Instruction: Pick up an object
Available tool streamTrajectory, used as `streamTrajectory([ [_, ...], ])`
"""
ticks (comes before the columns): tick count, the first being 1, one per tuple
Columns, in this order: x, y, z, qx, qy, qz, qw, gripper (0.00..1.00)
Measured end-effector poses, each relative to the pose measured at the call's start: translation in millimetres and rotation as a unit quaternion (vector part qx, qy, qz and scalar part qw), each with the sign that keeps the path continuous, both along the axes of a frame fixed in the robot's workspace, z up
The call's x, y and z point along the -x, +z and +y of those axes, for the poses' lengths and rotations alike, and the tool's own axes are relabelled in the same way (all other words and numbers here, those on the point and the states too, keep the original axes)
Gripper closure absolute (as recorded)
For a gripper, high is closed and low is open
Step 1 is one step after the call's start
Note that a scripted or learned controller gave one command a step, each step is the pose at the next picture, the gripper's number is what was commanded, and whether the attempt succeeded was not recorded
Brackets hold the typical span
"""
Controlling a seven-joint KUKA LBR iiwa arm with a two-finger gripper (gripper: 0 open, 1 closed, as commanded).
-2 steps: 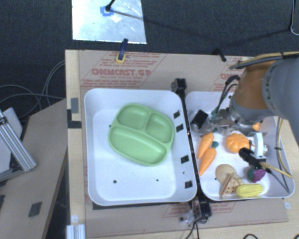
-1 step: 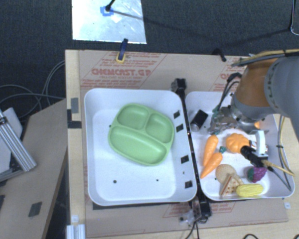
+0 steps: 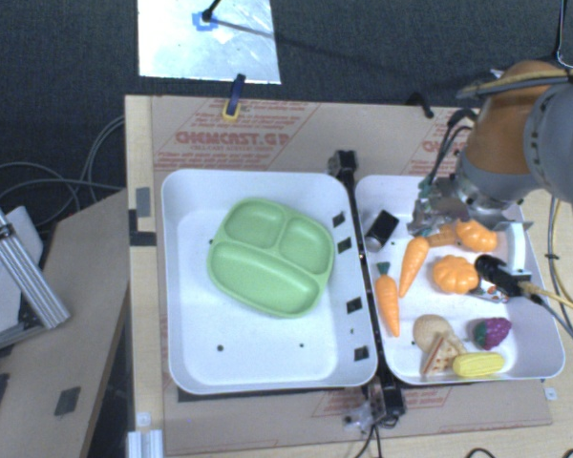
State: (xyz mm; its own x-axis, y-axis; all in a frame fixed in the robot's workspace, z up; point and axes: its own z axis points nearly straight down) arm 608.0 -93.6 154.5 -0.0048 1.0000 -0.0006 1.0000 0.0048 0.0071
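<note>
My gripper (image 3: pixel 428 221) hangs low over the back of the right bin (image 3: pixel 544 351), reaching in from the right. Its tip is just above the upper end of a carrot (image 3: pixel 413 263) that lies tilted in the bin. A second carrot (image 3: pixel 388 303) lies along the bin's left wall. An orange pumpkin (image 3: pixel 455 275) sits right of the first carrot, and another orange piece (image 3: pixel 476 235) lies close under the wrist. A small black block (image 3: pixel 382 225) rests left of the gripper. I see nothing lifted by the gripper.
The left bin (image 3: pixel 186 284) bears a green divided plate (image 3: pixel 270 256). At the front of the right bin lie purple grapes (image 3: pixel 492 332), a yellow corn cob (image 3: pixel 477 364), a tan bread roll (image 3: pixel 432 328) and a sandwich wedge (image 3: pixel 442 354).
</note>
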Motion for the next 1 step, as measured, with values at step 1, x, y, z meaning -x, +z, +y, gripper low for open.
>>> streamTrajectory([
  [1,-7.9,61.7,-1.7,0.0001,0.0,0.0,1.0,1.0],
])
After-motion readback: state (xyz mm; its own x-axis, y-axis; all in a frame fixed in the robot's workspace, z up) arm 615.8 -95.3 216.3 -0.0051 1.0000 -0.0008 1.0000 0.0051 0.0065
